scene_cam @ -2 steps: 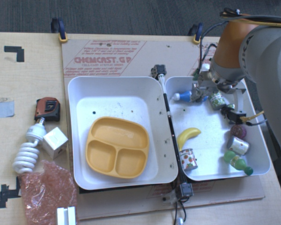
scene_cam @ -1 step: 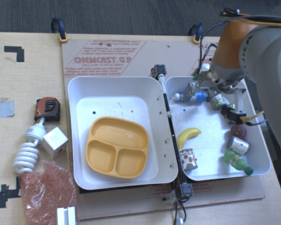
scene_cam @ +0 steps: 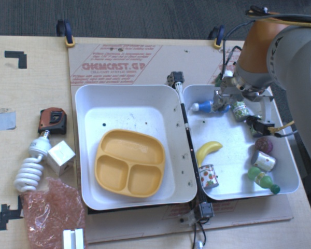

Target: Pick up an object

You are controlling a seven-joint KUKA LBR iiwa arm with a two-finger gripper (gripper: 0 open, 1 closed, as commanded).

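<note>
Hovering in the right bin (scene_cam: 293,162), the claw (scene_cam: 223,100) has a blue-capped tube (scene_cam: 202,107) just beside it; I cannot tell its state.

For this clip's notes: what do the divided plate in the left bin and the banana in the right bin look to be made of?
The divided plate looks like moulded plastic: one even yellow-orange colour, a matte to slightly satin surface, and softly rounded compartment ridges. The banana is probably a plastic toy, going by its uniform bright yellow skin without spots or bruises, though at this size real fruit cannot be ruled out.
</note>
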